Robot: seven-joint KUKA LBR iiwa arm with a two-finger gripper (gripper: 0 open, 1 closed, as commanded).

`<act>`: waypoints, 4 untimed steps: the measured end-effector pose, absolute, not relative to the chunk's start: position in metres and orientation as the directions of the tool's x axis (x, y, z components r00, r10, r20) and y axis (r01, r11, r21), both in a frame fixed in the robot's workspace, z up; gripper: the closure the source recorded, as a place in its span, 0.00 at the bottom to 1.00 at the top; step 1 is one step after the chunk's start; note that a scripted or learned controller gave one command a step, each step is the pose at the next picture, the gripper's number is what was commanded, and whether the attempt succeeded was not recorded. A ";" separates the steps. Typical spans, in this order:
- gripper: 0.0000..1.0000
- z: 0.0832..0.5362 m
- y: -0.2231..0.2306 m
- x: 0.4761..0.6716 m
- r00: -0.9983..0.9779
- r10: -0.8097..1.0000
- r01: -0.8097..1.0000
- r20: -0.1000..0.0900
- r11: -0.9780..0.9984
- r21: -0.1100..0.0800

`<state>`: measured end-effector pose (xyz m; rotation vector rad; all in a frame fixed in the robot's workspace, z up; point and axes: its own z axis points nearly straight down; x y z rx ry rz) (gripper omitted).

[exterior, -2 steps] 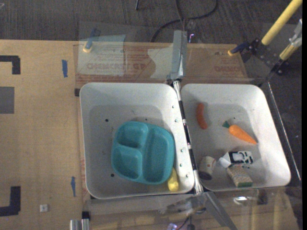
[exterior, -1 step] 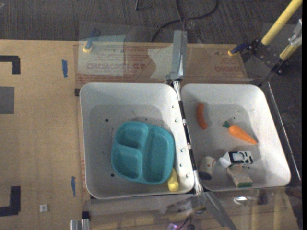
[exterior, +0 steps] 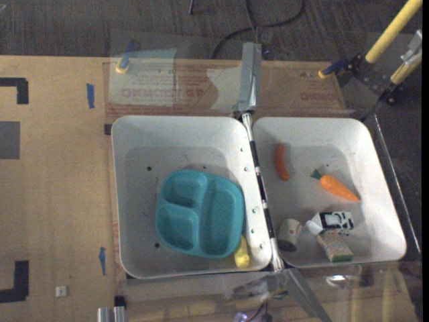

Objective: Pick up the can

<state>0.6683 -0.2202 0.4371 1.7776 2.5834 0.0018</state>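
Two white bins on the desk (exterior: 53, 180), viewed from above; the seam (exterior: 251, 180) where they meet is the reference for all positions.

Left of the seam: the left bin (exterior: 134, 146) holds one teal tray (exterior: 201, 213) with three compartments, near the seam's middle stretch. One small yellow piece (exterior: 242, 252) touches the tray's corner just left of the seam's near end.

Right of the seam: the right bin (exterior: 375, 153) holds five things.
- One can (exterior: 289, 234), tan, just right of the seam's near end. It appears tipped on its side, with its long axis roughly parallel to the seam and its dark end toward the viewer.
- One sausage (exterior: 282, 162), near the seam at its middle stretch and also parallel to it.
- One carrot (exterior: 337, 188), farther right, with its tip pointing away from the seam.
- One black-and-white toy (exterior: 335, 220), farther right.
- One block (exterior: 335, 245), farther right, level with the seam's near end.

Governing relation: the single arm enters from the right, so the can lies at the far side of its bin from that entry. The toy and block lie between the two. A grasp would probably best close across the can's short width, at right angles to the seam. The tight gap beside the seam wall is the likely difficulty.

Whether the pincer is apart or together cannot be told.
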 end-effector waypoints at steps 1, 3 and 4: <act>1.00 0.437 -0.220 0.668 -0.506 0.862 0.862 -0.004 0.506 0.004; 1.00 0.438 -0.168 0.668 -0.746 0.666 0.666 -0.006 0.746 0.003; 1.00 0.438 -0.182 0.661 -0.833 0.554 0.554 -0.007 0.833 0.002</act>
